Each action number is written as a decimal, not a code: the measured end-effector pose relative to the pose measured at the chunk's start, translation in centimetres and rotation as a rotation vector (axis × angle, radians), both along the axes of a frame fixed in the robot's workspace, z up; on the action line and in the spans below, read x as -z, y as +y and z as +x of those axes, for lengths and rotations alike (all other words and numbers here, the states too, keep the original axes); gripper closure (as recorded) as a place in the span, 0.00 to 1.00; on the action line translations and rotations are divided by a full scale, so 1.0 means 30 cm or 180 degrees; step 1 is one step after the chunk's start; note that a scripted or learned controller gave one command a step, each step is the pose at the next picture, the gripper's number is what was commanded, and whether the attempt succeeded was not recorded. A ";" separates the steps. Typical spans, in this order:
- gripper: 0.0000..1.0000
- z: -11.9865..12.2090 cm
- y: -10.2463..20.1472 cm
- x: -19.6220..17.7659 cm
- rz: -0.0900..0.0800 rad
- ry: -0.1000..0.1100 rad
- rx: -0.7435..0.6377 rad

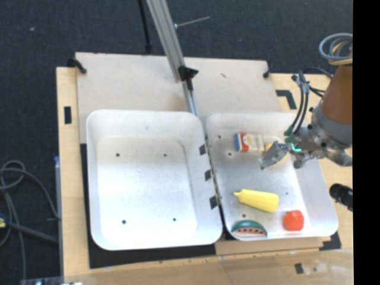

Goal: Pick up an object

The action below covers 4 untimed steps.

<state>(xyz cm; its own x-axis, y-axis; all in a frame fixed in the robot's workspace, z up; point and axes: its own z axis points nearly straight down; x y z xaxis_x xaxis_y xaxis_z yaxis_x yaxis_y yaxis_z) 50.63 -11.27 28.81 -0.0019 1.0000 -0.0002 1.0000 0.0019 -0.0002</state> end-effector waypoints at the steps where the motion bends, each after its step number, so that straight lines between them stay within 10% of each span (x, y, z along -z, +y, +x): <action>1: 0.00 0.002 -0.001 -0.006 -0.0002 -0.0013 0.0010; 4: 0.00 0.014 -0.043 0.505 -0.0002 0.0009 0.0016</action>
